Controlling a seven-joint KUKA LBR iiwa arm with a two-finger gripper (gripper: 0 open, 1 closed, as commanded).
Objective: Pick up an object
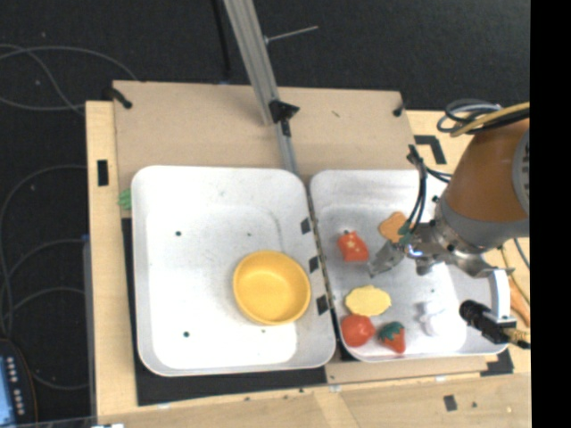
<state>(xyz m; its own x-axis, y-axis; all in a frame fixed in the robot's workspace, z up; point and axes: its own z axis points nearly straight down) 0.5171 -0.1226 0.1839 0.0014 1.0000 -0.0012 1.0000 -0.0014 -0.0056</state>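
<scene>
The gripper [385, 261] hangs low in the right bin [357, 194], among its items — whether it grips anything, I cannot tell. Just beside it lie a red piece [353, 246], an orange one [393, 226] and a yellow one [368, 301]; a tomato [357, 330] and strawberry [393, 336] sit near the front rim. The left bin [178, 203] holds a yellow bowl [270, 287].

1. A tan table [205, 127] stands on a dark, carpet-like floor [107, 25].
2. Thin cables [36, 69] loop across the floor left of the table.
3. A grey metal rail [250, 43] slants over the table's far edge.
</scene>
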